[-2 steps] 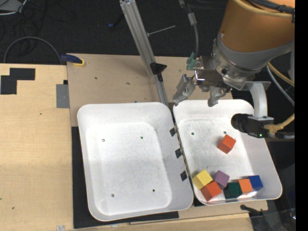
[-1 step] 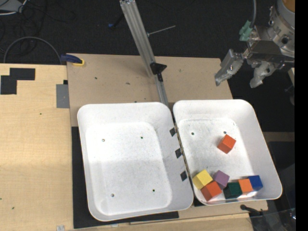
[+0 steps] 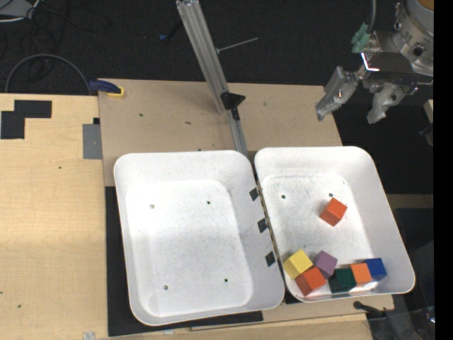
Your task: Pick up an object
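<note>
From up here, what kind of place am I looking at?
Probably a robotics lab's test bench: a robot gripper hangs open above two white bins, the right bin holds coloured blocks, and cables trail behind.

Slanted aluminium rail (image 3: pixel 209 55) behind two white bins (image 3: pixel 134 172), blue-yellow clamp (image 3: pixel 106 87) on the wooden bench (image 3: pixel 49 211)

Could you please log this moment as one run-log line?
gripper: open, raised beyond right bin, holding nothing | orange cube: alone mid-bin | pick: not started

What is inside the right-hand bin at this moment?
The right bin holds seven blocks: one orange block alone mid-bin, six clustered along the near wall. Anything beneath the cluster is covered.
</note>
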`<action>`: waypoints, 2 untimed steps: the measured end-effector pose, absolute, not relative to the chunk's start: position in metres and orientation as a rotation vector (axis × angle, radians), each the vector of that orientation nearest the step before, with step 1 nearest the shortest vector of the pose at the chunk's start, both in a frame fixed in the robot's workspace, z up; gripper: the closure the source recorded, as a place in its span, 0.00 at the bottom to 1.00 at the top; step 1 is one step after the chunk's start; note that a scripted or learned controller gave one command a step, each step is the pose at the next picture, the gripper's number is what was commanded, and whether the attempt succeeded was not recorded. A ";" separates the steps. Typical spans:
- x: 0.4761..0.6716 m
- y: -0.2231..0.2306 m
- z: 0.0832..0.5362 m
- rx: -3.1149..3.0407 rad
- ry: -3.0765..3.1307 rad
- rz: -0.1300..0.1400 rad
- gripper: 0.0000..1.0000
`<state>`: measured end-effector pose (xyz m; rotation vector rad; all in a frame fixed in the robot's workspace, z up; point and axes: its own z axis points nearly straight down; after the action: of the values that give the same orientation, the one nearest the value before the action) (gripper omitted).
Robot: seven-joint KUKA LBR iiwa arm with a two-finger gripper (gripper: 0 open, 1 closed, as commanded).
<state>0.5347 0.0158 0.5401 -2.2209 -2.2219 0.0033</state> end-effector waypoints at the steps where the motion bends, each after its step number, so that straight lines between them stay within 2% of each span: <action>1: 0.574 -0.018 0.539 -2.224 -2.218 0.005 0.00; 2: 0.619 -0.073 0.539 -2.226 -2.216 0.006 0.00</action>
<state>0.6185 -0.0734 0.5387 -2.2256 -2.2164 0.0061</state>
